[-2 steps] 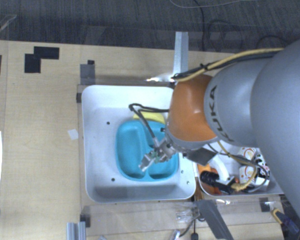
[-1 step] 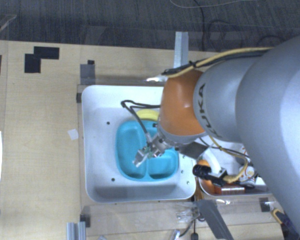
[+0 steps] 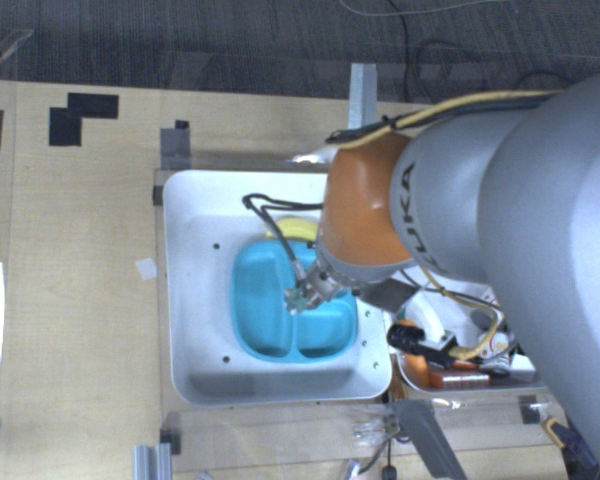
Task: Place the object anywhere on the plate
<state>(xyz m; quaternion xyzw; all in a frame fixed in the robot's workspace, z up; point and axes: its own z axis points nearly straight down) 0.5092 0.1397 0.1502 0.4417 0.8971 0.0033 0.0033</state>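
Our gripper (image 3: 302, 296) hangs low over the blue plate (image 3: 265, 303), roughly above the ridge that splits it into two wells, and the bulk of the grey arm (image 3: 500, 218) with its orange band (image 3: 365, 208) hides most of it from us. We cannot tell how the gripper is set, nor whether anything is in it, so we should not count on a hold.

The likely object is the yellow thing (image 3: 298, 230) that peeks out just beyond the far edge of the plate, half covered by the wrist; whether it rests on the rim or only on the floor of the left bin (image 3: 195, 268) we cannot say. It looks like a banana, though too little shows to be sure.

If we do carry something, we judge that the sound move is to let it go low over one well, clear of the ridge, so it settles rather than rolls off. If we carry nothing, we need to shift toward the far side and take the yellow thing across its narrow width. The right bin (image 3: 420, 373), crowded with other items, lies just beside the plate's bin; we should keep clear of it.
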